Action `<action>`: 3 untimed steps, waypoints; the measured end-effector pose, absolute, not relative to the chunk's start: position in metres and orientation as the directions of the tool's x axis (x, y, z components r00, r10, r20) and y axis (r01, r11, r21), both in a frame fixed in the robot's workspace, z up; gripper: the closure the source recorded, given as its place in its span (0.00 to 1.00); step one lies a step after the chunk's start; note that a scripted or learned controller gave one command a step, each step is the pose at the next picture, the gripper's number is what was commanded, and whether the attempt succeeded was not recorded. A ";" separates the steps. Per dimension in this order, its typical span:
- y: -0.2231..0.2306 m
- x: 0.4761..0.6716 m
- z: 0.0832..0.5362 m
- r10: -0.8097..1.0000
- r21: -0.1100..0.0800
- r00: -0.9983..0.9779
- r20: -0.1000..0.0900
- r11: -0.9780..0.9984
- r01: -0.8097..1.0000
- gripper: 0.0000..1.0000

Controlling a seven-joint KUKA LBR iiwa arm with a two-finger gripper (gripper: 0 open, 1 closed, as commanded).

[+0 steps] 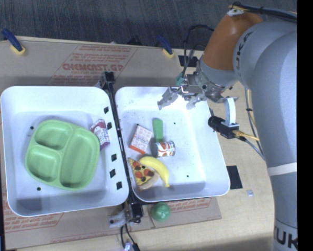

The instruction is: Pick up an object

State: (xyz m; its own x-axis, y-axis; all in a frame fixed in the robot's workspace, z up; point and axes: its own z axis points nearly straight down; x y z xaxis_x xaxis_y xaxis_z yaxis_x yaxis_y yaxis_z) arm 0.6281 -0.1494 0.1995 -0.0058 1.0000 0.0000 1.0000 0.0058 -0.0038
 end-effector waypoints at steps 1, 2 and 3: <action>-0.126 0.553 0.108 1.000 -0.006 -0.007 0.001 0.007 1.000 0.00; -0.127 0.554 0.119 1.000 -0.005 -0.012 -0.001 0.012 1.000 1.00; -0.079 0.510 0.192 1.000 -0.002 -0.009 0.000 0.009 1.000 1.00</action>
